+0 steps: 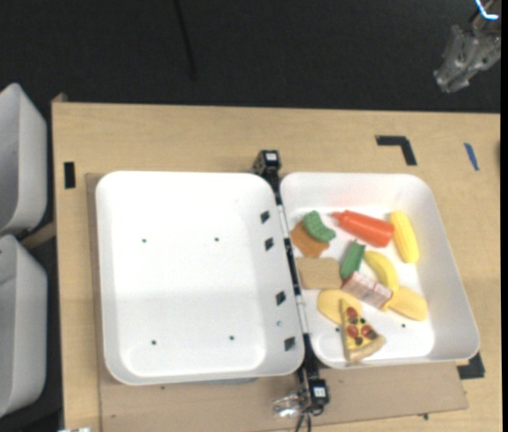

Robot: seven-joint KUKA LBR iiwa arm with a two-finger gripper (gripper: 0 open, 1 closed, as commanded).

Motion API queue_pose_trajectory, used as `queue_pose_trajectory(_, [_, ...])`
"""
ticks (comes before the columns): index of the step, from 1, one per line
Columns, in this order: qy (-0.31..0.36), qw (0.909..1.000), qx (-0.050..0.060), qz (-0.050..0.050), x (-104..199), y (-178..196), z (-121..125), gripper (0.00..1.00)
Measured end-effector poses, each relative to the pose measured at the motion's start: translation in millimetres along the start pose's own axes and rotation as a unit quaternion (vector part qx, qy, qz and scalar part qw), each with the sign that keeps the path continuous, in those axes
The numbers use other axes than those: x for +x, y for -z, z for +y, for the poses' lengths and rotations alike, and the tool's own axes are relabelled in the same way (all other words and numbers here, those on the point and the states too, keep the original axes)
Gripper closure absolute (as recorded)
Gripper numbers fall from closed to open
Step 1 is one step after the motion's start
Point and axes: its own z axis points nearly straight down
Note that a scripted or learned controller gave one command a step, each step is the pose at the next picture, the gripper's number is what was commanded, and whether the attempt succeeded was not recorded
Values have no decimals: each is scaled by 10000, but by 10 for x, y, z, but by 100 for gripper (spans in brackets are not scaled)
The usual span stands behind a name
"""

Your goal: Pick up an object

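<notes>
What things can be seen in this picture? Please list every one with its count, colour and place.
left bin: 1, white, left half of the bench
right bin: 1, white, right half, holds all the toy food
toy carrot: 1, orange-red, top middle of the right bin
toy corn cob: 1, yellow, right of the carrot
green pieces: 2, green, one on a brown piece at upper left, one in the middle
toy banana: 1, yellow, centre right
toy pizza slice: 1, tan with red dots, bottom of the right bin
bench: 1, light wood, under both bins
tool: 1, grey, top right corner, far above the bins
</notes>
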Motion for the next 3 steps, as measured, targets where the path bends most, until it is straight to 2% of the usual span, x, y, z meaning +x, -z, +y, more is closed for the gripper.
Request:
queue_pose_trajectory(1, [-55, 10000, -11, -20, -815, -24, 533, 100])
queue_pose_trajectory(3, [-34, 10000, -5, -3, -814, 5, -20, 100])
